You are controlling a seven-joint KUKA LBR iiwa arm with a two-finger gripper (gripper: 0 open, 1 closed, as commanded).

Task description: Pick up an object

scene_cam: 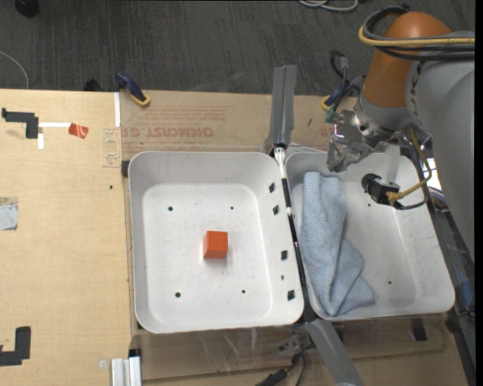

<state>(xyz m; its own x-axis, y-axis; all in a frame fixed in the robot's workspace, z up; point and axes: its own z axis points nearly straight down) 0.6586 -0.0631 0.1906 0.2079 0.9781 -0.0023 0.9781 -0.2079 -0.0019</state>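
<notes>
Arm's fingers (337, 160), state unclear, are hovering at the towel (330, 245)'s top edge; pinching a raised fold would grip best.

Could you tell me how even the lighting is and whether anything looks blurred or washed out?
Camera view: soft, even light, with only a faint shadow under the block; the bins' white is bright but the dark marks on it still read; the towel's folds are sharp; the tool is dim and its detail muddy against the arm.

Robot lab, clamped cardboard (226, 121) bench, loose cables (328, 4)
</notes>
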